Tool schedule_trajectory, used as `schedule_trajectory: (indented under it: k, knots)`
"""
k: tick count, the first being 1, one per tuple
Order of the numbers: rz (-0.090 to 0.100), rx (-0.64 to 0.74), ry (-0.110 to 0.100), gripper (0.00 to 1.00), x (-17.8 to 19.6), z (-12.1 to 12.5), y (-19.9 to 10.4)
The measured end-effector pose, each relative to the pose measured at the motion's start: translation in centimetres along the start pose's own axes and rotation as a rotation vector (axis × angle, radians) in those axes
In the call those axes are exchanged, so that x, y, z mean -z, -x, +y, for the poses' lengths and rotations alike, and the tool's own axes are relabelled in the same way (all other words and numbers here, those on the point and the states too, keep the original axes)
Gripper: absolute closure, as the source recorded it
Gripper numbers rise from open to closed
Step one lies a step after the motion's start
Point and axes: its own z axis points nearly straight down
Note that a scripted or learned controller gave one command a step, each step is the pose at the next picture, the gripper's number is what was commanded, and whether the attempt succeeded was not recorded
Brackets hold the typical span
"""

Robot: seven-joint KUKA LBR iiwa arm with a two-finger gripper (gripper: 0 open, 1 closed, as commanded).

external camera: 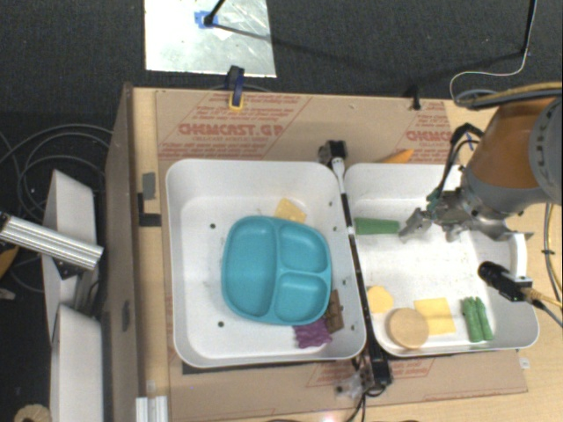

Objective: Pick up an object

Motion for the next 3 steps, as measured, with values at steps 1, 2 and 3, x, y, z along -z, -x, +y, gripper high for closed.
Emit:
schedule_trajectory:
  k: [1, 2, 3]
  knots:
    - [-0.002, 0.001, 0.007, 0.0, -5.9, 1.8, -4.9]
    - [-0.005, 0.0, 0.016, 0.0, -5.5, 8.5, -2.8]
    - [-0.004, 0.001, 0.013, 1.0, -4.5, 8.3, -2.8]
